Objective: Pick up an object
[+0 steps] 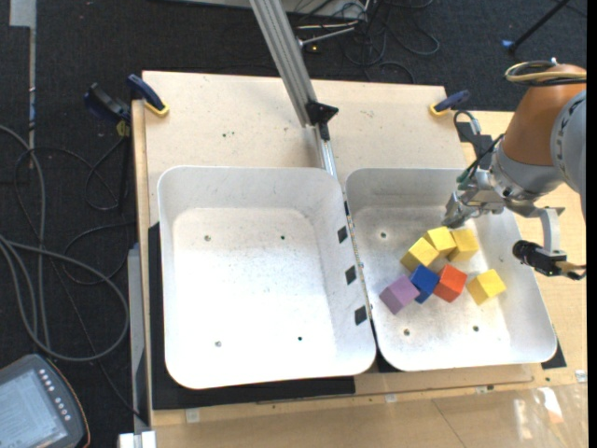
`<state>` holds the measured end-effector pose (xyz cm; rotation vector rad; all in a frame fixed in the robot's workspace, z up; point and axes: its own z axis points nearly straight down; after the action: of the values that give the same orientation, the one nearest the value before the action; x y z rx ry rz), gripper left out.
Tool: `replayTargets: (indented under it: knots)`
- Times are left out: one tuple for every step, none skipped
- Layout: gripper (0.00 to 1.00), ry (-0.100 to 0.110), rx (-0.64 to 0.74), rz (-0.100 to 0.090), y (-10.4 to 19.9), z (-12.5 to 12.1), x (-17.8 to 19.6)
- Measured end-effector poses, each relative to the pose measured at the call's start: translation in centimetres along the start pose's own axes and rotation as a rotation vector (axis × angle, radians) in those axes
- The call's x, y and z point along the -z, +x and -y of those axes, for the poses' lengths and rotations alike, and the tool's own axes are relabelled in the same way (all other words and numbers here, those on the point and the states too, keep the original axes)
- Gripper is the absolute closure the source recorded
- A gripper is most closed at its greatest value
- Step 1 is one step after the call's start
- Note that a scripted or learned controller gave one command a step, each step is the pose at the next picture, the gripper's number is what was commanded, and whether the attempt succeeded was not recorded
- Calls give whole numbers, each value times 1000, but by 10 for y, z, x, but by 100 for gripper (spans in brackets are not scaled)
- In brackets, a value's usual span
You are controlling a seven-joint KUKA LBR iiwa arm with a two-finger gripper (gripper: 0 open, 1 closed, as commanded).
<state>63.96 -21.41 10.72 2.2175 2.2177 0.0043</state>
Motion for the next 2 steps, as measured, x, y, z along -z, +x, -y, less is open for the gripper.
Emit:
replayTargets:
  knots:
    - [100,-1,2,1,-1,-4,44]
    - [100,-2,2,1,-1,-6,98]
